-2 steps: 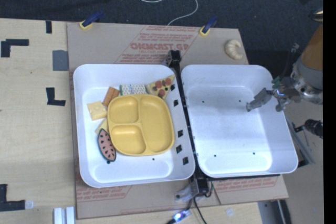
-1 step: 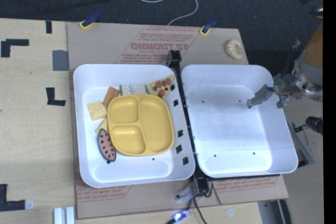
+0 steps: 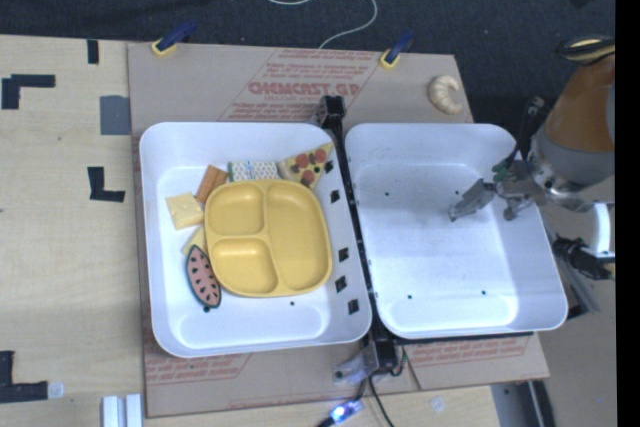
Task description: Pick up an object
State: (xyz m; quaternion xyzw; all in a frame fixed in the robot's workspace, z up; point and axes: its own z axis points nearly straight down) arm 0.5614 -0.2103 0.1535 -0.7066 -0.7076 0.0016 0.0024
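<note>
In your left bin (image 3: 160, 245) a yellow divided plate (image 3: 268, 237) lies in the middle. A watermelon slice toy (image 3: 203, 276) sits at its near-left edge, a pale cracker piece (image 3: 184, 211) and an orange-brown piece (image 3: 210, 182) at its far-left, and a pizza slice toy (image 3: 309, 162) at its far side. Over the right bin (image 3: 450, 315), the gripper (image 3: 488, 200) hangs at the right side. Its fingers (image 3: 467, 205) appear spread apart, with nothing between them.
</note>
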